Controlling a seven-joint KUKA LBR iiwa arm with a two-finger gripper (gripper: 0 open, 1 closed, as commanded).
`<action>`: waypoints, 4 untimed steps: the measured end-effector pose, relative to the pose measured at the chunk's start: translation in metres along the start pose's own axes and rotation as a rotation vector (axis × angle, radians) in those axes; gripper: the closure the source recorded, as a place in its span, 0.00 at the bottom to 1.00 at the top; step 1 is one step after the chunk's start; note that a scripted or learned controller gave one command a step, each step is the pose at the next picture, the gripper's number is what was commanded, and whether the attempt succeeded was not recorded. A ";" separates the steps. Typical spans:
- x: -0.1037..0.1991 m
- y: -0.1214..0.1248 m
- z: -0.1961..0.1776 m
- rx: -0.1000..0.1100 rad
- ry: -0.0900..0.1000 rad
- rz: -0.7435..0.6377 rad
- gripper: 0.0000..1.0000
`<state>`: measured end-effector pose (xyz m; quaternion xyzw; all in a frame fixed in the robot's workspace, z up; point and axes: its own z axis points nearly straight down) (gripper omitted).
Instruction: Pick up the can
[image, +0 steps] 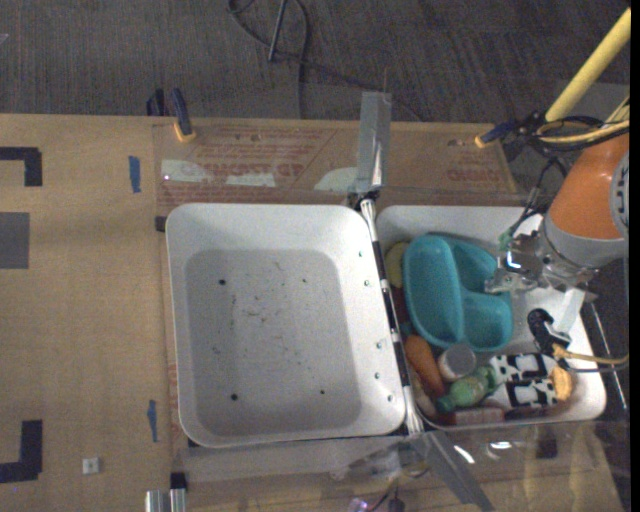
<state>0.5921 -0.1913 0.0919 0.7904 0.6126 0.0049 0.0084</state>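
The can (458, 361) stands upright near the front of the right bin (590, 395), its round grey top facing up. It sits just below a teal container (450, 290), between an orange carrot (422, 364) and a black-and-white patterned item (528, 378). My gripper (508, 268) hangs over the teal container's right side, up and to the right of the can and apart from it. The arm's orange band (597, 198) shows at the right edge.
A green object (470, 388) and a pinkish item lie along the right bin's front wall. A yellowish item (396, 262) sits at the teal container's left. The left bin (190, 300) adjoins across a metal divider (385, 310). Cables trail at the right.
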 end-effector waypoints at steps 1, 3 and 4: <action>-0.011 0.027 -0.070 0.024 -0.002 0.175 1.00; -0.032 -0.032 -0.045 0.026 0.001 0.217 1.00; -0.019 -0.056 -0.040 0.023 0.000 0.358 1.00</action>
